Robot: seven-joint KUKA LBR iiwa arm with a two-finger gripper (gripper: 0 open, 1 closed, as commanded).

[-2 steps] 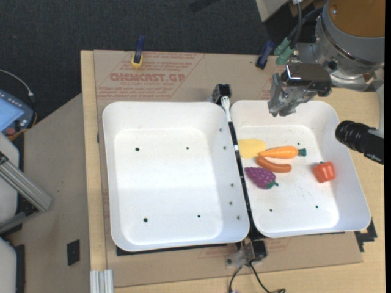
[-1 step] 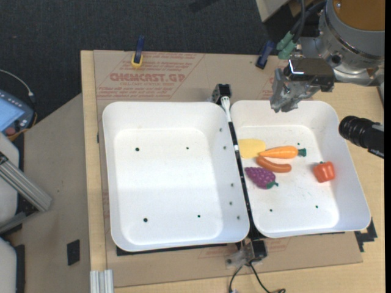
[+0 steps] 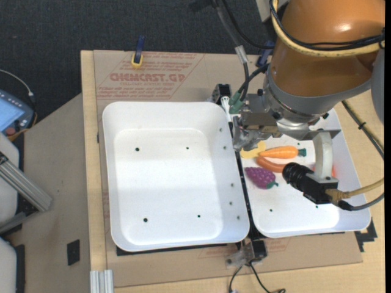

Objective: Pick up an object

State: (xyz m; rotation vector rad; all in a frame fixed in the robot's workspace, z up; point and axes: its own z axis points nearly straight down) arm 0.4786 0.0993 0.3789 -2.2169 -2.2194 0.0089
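Note:
In the right bin (image 3: 293, 218) lie an orange toy carrot (image 3: 278, 153) with a green tip, a yellow piece (image 3: 250, 153) at its left end, a second orange piece (image 3: 272, 163) just below it, and a purple grape bunch (image 3: 261, 176). My gripper (image 3: 246, 138) hangs low over the bin's upper left part, close to the wall between the bins and right above the yellow piece. The big orange and grey wrist covers most of it. Nothing shows as held.
The left bin (image 3: 122, 182) stands beside the right one, their walls touching. Both rest on a cardboard sheet (image 3: 165, 78) with a blue and yellow clamp (image 3: 138, 52) at its far edge. The arm covers the right bin's far half.

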